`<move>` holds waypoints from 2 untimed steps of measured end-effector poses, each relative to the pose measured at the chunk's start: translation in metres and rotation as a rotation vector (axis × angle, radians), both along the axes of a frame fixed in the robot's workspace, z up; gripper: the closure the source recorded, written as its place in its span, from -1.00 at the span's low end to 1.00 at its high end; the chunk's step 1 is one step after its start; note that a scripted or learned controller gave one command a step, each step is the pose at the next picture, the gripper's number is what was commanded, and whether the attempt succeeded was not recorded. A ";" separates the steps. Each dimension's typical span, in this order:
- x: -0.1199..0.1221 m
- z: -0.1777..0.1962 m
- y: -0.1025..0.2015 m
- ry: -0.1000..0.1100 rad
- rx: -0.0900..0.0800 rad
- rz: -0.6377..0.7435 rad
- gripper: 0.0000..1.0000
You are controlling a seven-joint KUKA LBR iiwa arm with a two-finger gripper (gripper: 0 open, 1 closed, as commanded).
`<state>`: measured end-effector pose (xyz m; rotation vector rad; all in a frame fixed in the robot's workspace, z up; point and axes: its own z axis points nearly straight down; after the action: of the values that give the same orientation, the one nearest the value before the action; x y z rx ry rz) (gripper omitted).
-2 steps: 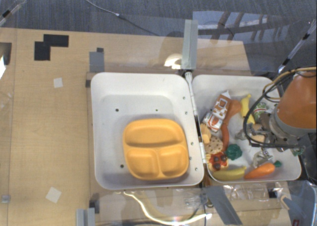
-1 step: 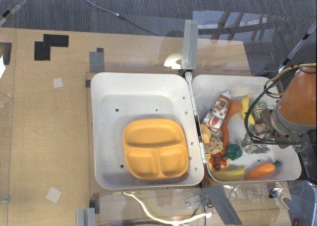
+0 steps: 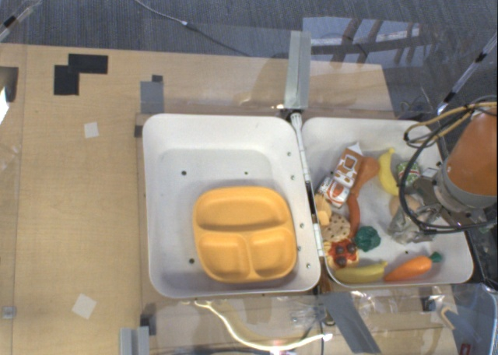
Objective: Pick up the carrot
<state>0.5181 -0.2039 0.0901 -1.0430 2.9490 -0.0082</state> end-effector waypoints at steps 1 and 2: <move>-0.005 0.167 0.001 -0.006 -0.009 0.108 1.00; -0.024 0.006 -0.001 0.013 0.002 0.193 1.00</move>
<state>0.4936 -0.2047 0.0965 -1.3266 2.8450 0.0030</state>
